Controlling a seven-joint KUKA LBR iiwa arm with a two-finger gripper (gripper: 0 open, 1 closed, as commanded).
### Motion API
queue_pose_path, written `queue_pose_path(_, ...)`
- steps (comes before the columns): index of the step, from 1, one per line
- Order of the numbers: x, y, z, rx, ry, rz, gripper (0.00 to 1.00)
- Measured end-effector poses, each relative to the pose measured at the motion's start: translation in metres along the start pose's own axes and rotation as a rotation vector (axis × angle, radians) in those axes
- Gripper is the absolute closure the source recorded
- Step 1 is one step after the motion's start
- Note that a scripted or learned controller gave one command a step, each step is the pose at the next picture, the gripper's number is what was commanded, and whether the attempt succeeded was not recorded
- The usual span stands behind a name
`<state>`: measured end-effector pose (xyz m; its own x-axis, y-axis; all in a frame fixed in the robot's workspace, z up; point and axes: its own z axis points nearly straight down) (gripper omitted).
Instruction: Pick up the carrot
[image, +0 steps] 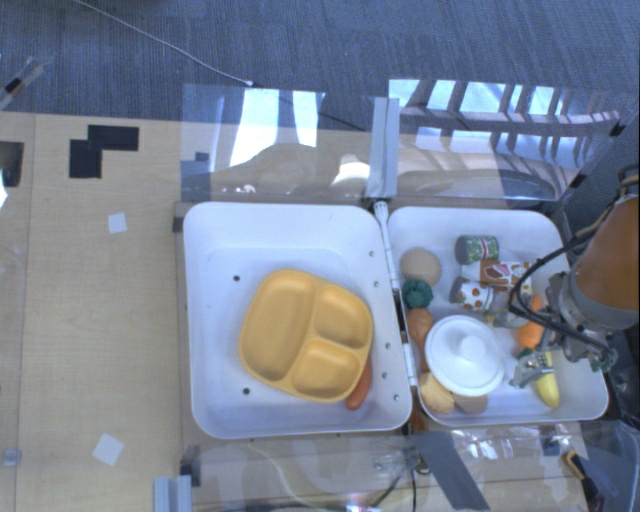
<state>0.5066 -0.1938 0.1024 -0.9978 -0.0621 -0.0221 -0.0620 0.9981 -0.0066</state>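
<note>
The carrot (419, 326), a short orange body with a dark green tuft at its far end, lies in the right bin (545, 222) against the dividing wall, just left of a white bowl (465, 354). My gripper (530, 371) hangs low over the right side of that bin, to the right of the bowl and well apart from the carrot. Small orange pieces (530, 334) and a yellow toy (547, 388) lie right beside it. The arm's wrist covers part of the bin's right edge.
A yellow divided plate (306, 334) sits in the left bin (215, 300), with a reddish-orange sausage-like item (358, 388) at its near right corner. The right bin also holds a tan ball (421, 267), small cans (477, 248) and a bread-like piece (437, 394).
</note>
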Motion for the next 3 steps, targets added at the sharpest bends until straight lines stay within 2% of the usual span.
queue_pose_path(1, -0.017, 0.018, 0.013, -0.002, 0.012, 0.17, 0.0)
queue_pose_path(2, -0.021, 0.019, 0.0, 0.0, 0.003, 0.164, 1.0)
queue_pose_path(3, -0.009, 0.053, -0.073, -0.004, 0.008, -0.143, 1.0)
